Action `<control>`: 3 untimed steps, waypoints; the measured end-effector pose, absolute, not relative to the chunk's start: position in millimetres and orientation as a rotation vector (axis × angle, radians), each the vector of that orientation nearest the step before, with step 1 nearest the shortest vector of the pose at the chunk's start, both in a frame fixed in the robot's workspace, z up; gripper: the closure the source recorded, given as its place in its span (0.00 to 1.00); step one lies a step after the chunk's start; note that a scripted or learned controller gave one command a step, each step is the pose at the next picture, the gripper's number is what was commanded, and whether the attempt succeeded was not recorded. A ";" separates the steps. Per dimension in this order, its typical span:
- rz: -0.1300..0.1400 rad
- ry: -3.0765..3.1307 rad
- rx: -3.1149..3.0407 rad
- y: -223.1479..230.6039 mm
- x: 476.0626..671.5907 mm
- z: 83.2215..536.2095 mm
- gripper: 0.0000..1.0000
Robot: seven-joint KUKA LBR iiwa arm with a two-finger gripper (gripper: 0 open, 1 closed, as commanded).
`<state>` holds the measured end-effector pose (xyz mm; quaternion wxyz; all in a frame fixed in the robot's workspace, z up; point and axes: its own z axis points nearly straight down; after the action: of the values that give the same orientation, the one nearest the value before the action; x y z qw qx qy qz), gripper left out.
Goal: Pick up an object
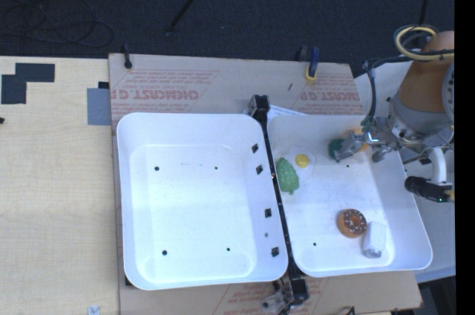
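Arm: the grey KUKA arm [423,94], orange band above the wrist, reaches in from the right over the right bin's far side.
Gripper: the gripper [343,149] hangs low over the right bin [404,221], its tip against a dark green object [338,151]; its hold cannot be made out.
Right bin: a small yellow piece [302,160] and a leafy green item [287,176] lie near the left wall; a brown ring-shaped object [352,222] sits just beside a white object [374,239] near the front right corner.
Left bin: the left bin [193,202] stands touching its neighbour.
Bench: both bins rest on a cardboard sheet [215,87] held by a blue-and-yellow clamp [312,62] at the far edge.
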<state>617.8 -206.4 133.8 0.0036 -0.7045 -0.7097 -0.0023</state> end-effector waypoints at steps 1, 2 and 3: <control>0.007 -2.214 -2.217 -212.3 569.5 91.2 0.00; 0.003 -2.216 -2.220 -212.9 499.4 87.5 0.00; 0.002 -2.219 -2.219 -212.3 486.4 105.5 0.00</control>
<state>486.4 -212.3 105.5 0.0017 -0.7071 -0.7071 0.0005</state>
